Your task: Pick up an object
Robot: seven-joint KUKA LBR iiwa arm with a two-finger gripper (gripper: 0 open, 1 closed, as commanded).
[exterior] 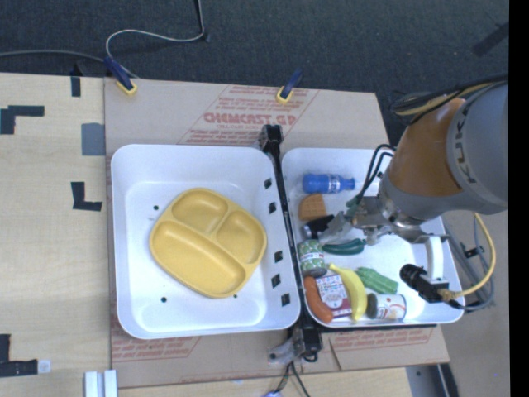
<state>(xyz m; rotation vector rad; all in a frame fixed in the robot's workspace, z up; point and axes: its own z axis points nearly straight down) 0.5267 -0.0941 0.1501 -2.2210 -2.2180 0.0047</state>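
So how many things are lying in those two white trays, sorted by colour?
Yellow: 2, the divided plate and the banana
Blue: 1, the bottle
Brown: 1, a bread-like piece
Green: 3, the can, a dark pepper-like piece and a leafy piece
Red: 2, the packet and the small bottle
Total: 9, as far as I can tell

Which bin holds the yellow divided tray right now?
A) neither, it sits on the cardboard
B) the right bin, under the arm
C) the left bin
C: the yellow tray lies flat inside the left bin, away from the arm.
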